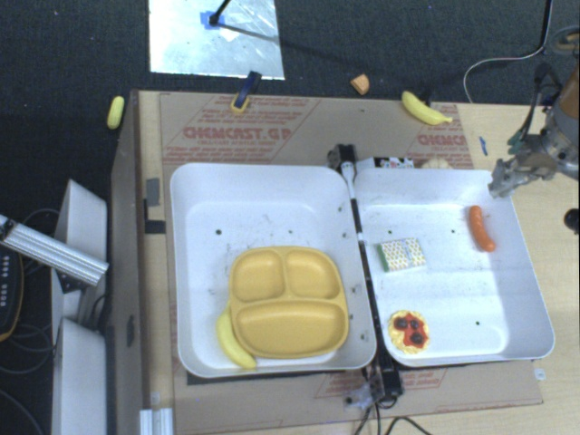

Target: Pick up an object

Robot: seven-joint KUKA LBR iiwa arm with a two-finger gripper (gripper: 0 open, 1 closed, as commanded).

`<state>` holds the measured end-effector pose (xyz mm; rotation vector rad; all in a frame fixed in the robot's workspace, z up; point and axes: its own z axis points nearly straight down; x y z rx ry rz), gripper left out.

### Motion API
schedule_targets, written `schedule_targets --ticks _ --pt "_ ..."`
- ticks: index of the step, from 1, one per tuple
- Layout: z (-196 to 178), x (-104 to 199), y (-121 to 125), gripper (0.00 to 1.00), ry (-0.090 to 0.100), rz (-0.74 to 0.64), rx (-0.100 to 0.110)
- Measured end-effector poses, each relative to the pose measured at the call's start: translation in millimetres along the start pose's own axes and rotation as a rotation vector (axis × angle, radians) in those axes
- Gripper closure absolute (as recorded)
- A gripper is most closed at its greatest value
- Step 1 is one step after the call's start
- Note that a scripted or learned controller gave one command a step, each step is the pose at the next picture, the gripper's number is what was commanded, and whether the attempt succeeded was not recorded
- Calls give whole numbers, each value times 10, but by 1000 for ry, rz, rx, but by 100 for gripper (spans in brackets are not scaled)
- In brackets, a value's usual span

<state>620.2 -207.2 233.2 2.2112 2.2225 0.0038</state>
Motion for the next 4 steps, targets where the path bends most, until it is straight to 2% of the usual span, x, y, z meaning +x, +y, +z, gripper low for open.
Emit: schedule_targets --ticks 1,2,3,4 --pt "76 113 187 100 2 1 3" --pt "458 82 486 100 2 0 4" --pt "449 78 488 0 1 0 3" --pt "223 9 491 0 1 2 2"
